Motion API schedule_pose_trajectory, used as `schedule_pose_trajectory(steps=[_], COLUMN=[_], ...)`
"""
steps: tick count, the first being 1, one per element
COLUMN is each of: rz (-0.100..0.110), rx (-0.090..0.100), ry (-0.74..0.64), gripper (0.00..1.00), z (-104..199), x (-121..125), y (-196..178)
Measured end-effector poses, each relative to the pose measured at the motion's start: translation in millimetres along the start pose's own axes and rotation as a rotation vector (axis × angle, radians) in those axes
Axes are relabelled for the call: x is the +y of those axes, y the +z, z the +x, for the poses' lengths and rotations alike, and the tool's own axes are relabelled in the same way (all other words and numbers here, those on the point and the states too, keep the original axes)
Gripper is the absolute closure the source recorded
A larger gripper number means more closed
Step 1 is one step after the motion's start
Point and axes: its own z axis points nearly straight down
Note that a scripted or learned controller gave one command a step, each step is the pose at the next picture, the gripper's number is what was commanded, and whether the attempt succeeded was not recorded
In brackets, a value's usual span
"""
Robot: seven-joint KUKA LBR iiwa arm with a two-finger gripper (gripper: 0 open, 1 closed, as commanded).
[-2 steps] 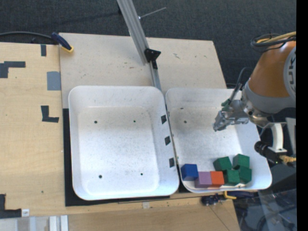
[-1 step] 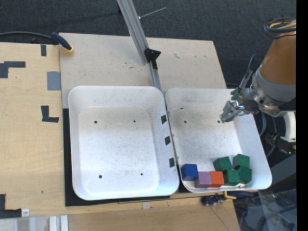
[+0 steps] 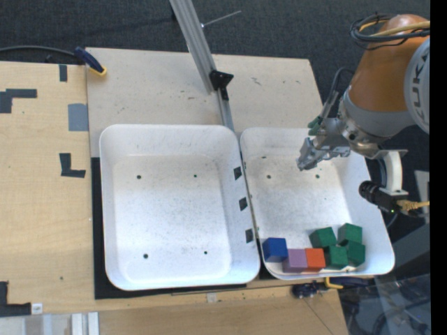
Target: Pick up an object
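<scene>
Your gripper point(image 3: 308, 160) hangs over the far end of the right bin point(image 3: 293, 194), well away from the blocks. I cannot tell its state. The blue block point(image 3: 274, 248), purple block point(image 3: 297, 259), orange block point(image 3: 315, 258) and green blocks point(image 3: 340, 244) sit bunched in the near corner, so you must reach there

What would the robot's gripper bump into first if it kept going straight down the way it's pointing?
Most likely the bare white floor of the right bin. The gripper points down over its upper part, and the blocks sit apart at the near edge. Depth is hard to judge from this slanted view.
</scene>
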Motion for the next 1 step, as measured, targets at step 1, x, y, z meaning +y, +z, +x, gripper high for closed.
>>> schedule_pose_trajectory(steps=[1], rz=[0.0], rx=[0.0], ry=[0.0], gripper=[1.0], z=[52.3], x=[21.1], y=[-0.3])
